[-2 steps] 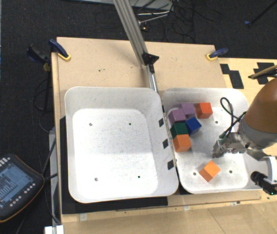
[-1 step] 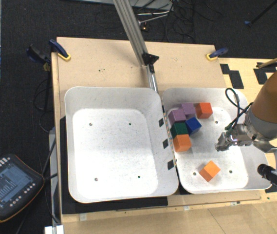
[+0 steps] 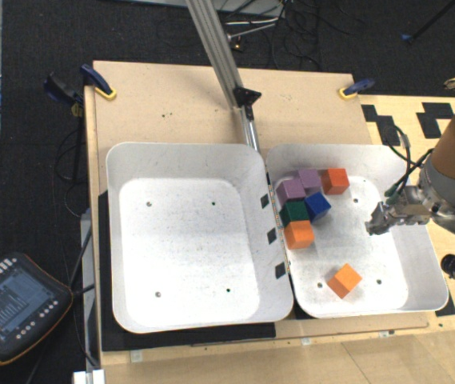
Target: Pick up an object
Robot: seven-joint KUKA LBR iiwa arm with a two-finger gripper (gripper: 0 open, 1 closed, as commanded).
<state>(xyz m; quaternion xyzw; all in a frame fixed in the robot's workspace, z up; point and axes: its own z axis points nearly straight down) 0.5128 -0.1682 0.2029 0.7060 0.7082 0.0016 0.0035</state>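
Note:
Several small blocks lie in the right bin (image 3: 419, 290). Against its left wall sits a cluster: two purple blocks (image 3: 300, 185), an orange block (image 3: 336, 180), a blue block (image 3: 317, 206), a green block (image 3: 294, 211) and another orange block (image 3: 299, 234). A lone orange block (image 3: 344, 281) lies near the front of that bin. My gripper (image 3: 377, 223) hangs over the right side of the right bin, well to the right of the cluster and up and right of the lone orange block. Nothing shows between its fingers.
The left bin (image 3: 123, 214) stands beside the right one. A slanted metal pole (image 3: 219, 46) runs from the top down to the gap between the bins. Clamps (image 3: 97, 82) hold the board's back corners. A teach pendant (image 3: 11, 306) lies at the lower left.

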